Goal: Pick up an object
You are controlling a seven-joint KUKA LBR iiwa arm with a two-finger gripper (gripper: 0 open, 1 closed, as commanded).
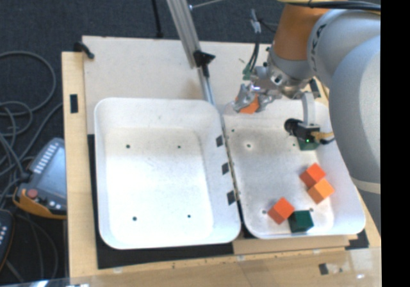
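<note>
The gripper (246,101) hangs over the right bin's (256,164) twelve-o'clock rim, its jaws closed on a small orange block (250,106). At the bin's five-o'clock corner lie three more orange blocks (316,182) and a dark green block (300,221), close together.

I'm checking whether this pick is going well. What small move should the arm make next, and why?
Probably a short, straight lift. The gripper hangs over the far edge of the right bin with an orange block showing between its fingers, so it seems to have a grasp. Raising it a little would test that hold, away from the other blocks near the bin's front right corner.
</note>
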